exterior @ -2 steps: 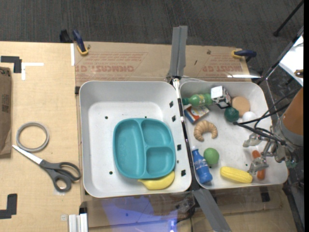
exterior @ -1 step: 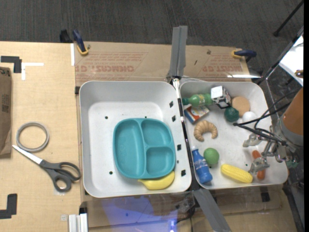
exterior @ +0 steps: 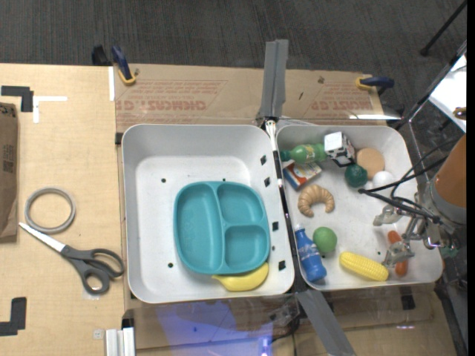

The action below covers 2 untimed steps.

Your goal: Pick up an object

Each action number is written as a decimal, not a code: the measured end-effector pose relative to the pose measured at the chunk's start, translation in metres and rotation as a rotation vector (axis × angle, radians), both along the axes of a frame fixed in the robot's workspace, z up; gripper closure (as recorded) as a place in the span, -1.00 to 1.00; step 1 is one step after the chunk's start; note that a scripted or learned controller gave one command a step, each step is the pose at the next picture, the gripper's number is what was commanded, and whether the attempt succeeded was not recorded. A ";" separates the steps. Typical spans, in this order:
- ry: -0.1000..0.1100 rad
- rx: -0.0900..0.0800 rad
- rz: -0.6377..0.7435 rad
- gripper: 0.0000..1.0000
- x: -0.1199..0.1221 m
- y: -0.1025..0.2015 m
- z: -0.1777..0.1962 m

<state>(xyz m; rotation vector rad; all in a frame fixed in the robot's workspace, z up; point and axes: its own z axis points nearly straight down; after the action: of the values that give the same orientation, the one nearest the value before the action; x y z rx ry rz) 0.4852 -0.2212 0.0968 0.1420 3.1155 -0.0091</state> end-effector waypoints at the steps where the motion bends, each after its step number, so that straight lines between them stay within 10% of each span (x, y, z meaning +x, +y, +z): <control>1: 0.002 0.002 -0.050 -1.00 -0.001 -0.001 0.000; 2: 0.016 0.006 -0.020 -1.00 -0.005 0.001 -0.004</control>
<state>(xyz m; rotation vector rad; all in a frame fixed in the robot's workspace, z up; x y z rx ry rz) 0.4802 -0.2205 0.0933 0.1743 3.1304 -0.0009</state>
